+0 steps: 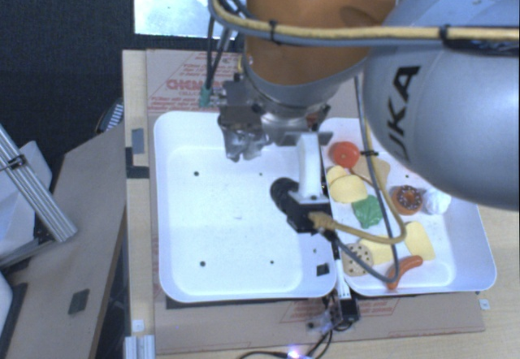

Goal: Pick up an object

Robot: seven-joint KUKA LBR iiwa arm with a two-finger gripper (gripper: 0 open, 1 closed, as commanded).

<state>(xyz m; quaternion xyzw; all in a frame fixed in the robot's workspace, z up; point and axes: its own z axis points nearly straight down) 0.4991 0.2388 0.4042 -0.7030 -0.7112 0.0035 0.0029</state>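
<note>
Your tool (236,153) hangs over the far part of the left bin (211,235), above bare white floor. From this angle you cannot tell whether it is released or clenched, and no object shows in its grasp. Everything worth picking lies in the right bin (481,260), partly behind the arm. There is a red tomato (344,153) near the far end by the wall the bins share, with yellow pieces (349,188) just nearer. A green piece (367,211) sits against those, and a donut (406,199) is toward the middle. A cracker (357,256) and an orange sausage (404,269) lie by the near wall.

These look like toy food, so expect them to be light, stiff and smooth: unlikely to break, but apt to slip or roll. Take the tomato across its widest part, or it may squirt out. The sausage looks the easier take, since it is narrow; close across its short side at mid-length. The cracker lies flat and offers little to hold.

To get there you must carry the tool over the shared wall, lifted enough to clear it. The tomato sits near that wall and the sausage near the front rim, so allow room on those sides. The yellow and green pieces crowd each other, and coming down there would likely shove a neighbour. The donut seems to have a little more open floor around it.
</note>
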